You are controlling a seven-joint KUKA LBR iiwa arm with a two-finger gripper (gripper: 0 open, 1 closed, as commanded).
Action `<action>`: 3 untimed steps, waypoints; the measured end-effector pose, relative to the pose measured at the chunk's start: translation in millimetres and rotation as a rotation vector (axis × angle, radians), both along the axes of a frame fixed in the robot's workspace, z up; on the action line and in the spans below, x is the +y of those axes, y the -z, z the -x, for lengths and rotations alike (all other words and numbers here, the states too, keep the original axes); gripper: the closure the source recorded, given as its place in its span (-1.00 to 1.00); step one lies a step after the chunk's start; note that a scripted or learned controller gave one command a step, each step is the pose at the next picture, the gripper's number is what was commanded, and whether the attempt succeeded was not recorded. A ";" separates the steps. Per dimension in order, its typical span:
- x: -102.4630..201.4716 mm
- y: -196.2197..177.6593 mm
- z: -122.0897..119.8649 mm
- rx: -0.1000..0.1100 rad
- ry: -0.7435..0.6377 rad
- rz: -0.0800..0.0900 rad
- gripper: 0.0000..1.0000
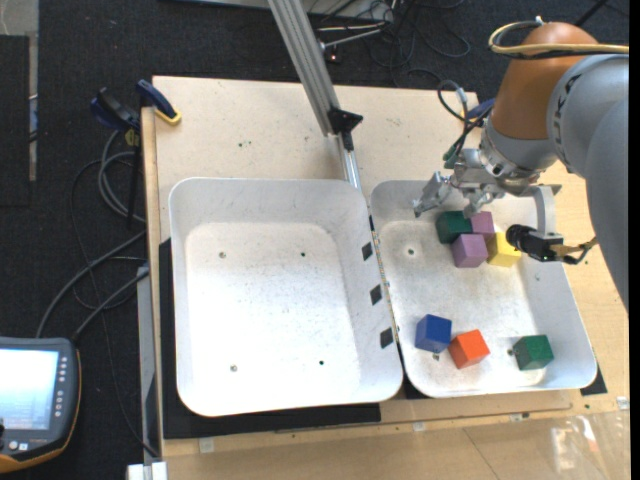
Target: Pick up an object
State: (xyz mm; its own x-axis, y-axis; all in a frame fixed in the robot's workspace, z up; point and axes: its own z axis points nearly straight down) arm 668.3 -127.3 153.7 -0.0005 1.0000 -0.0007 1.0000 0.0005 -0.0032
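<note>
Writing, labels, brands: none legible anywhere.

Right bin [570, 353], near end: blue cube [433, 332], orange cube [468, 348] touching it on its right, green cube [532, 351] further right and apart, by the near right corner.

Right bin, far end: purple block [469, 250], yellow block [503, 253] just right of it, dark green block [452, 226] just beyond and left, pink block [483, 223] beside that; all four clustered, touching or nearly so. Blocks roughly cubic, no clear long axis; edges turned slightly off the bin walls.

Left bin [200, 208]: bare white floor, speckled.

Gripper [470, 200]: directly above the far cluster, over dark green block; whether apart or together cannot be told.

Far: wooden bench [240, 118], slanting metal bar [305, 53].
</note>
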 end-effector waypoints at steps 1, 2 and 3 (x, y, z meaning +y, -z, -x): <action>-0.5 -13.5 -1.4 -0.006 0.000 0.001 1.00; 0.6 -53.8 -0.3 -0.005 -0.001 0.000 1.00; 0.5 -65.0 -1.0 -0.006 -0.001 0.000 1.00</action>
